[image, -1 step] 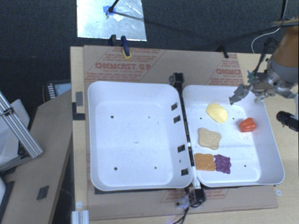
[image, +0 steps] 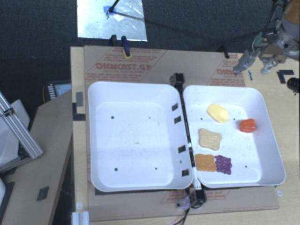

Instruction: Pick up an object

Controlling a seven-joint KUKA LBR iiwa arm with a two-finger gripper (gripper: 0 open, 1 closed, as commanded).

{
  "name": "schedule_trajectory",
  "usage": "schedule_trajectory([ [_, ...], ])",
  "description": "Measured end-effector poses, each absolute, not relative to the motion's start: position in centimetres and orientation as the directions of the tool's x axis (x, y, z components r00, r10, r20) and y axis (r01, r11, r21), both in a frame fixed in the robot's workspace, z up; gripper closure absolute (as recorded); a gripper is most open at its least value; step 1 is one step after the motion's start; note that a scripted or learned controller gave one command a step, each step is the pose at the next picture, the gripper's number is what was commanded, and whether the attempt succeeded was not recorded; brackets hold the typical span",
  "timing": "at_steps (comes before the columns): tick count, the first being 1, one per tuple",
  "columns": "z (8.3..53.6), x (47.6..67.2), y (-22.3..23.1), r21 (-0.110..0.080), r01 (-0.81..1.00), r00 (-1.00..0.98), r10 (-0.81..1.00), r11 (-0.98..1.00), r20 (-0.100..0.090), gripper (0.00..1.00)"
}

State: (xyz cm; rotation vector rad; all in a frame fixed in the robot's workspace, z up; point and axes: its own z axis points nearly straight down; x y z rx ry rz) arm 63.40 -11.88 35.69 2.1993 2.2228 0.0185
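The right bin (image: 262, 102) holds several small items: a pale yellow lump (image: 217, 113), a red-orange piece (image: 247, 125), a beige slice (image: 209, 139), an orange flat piece (image: 205, 162) and a purple cluster (image: 223, 164). My gripper (image: 254, 64) hangs above the bench past the right bin's far edge, at the upper right. Its two fingers are spread apart, with nothing between them. The arm's grey wrist rises out of the frame at the top right.
The left bin (image: 93, 125) lies beside the right one, with a black clip strip (image: 183, 125) along the shared wall. A shiny metal sheet (image: 111, 13) lies at the back. An aluminium rail (image: 18, 130) sits at the far left.
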Motion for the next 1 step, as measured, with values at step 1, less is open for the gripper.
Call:
schedule_trajectory([
  [1,53.04,63.04,-13.22,0.019,1.0,-0.006,1.0,0.006,-0.005,0.0],
])
